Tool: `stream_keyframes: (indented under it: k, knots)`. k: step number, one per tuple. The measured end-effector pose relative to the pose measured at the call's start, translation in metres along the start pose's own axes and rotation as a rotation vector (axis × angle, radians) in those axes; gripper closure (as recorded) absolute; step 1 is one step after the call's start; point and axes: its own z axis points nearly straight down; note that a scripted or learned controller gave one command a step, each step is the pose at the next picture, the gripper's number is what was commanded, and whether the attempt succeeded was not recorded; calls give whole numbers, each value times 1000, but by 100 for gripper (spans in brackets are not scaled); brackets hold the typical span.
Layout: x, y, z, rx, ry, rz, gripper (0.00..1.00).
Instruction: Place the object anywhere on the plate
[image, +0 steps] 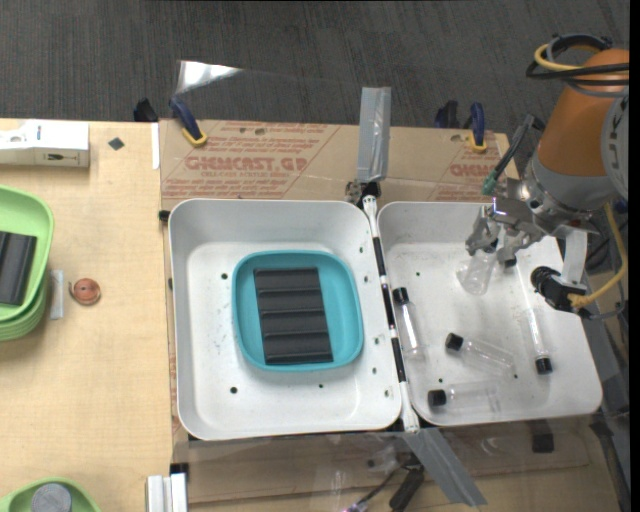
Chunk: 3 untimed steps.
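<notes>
A teal square plate (345, 345) lies in the left bin (200, 300) with a black ridged insert (292, 314) on it. My gripper (496, 243) hangs over the back of the right bin (570, 390). It is shut on a clear plastic tube (476, 273) that slants down and to the left from its fingers. Other clear tubes with black caps lie on the right bin's floor: one along the left wall (406, 318), one in the middle (480, 350), one at the front (465, 397) and one at the right (537, 340).
A divider ridge (385, 290) separates the two bins. On the wooden bench to the left sit a green bowl (25, 265) and a small brown disc (86, 291). Cardboard (260, 160) lies behind the bins, held by clamps.
</notes>
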Motion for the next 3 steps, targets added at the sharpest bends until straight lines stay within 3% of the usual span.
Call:
stream_keyframes:
  k: [1,2,3]
  knots:
    - [74,-45,-10,0,1,-179,100]
    - [157,-94,17,0,1,-348,100]
    - [156,-94,17,0,1,-348,0]
